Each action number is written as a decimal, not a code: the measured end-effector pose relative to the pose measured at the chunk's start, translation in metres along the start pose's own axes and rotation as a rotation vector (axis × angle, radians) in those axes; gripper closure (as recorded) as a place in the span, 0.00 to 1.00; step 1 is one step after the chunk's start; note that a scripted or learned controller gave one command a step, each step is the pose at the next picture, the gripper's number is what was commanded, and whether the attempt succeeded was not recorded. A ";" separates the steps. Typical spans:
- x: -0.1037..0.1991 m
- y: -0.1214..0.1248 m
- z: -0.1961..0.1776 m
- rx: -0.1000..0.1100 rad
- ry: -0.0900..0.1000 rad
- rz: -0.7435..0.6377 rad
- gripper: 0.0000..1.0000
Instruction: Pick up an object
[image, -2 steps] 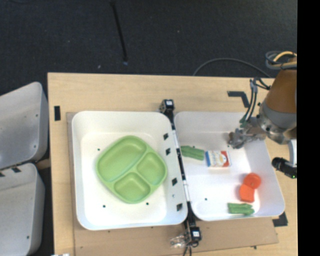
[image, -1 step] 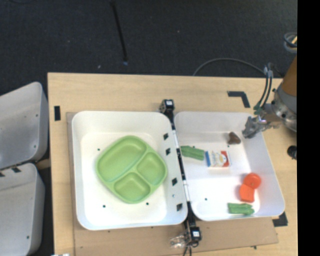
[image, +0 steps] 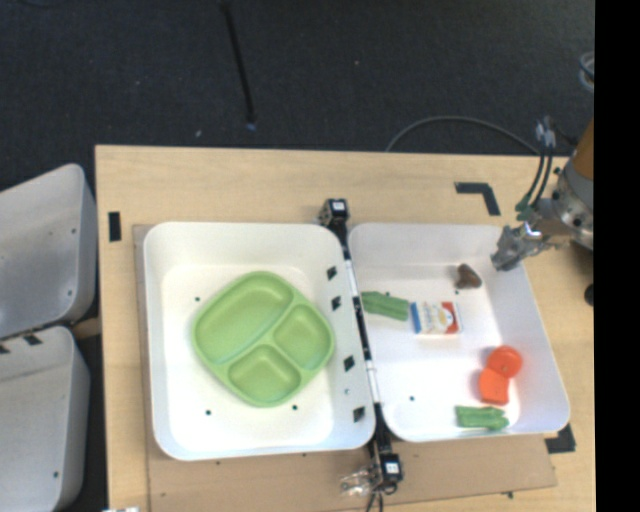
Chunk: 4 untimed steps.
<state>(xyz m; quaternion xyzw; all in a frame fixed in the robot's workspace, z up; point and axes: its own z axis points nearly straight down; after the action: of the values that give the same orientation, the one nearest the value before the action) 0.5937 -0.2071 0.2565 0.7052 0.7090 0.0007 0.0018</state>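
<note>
One small brown lump lies just left of the hand, whose grip state is unclear; a white carton sits nearer.

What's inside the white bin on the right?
The right bin holds a green block, a small white packet, a brown lump, an orange cup and another green piece. Anything lying under them is covered.

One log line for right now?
tool: over right bin upper edge | nearest: brown lump | plate: left bin | grasp: none seen
</note>
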 end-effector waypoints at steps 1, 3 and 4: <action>0.050 -0.001 0.011 0.004 0.002 0.000 1.00; 0.156 0.016 0.018 0.001 0.002 -0.001 1.00; 0.218 0.015 0.013 0.001 0.002 -0.002 1.00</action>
<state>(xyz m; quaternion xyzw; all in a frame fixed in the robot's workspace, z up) 0.6076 0.0109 0.2435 0.7046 0.7096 0.0011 0.0006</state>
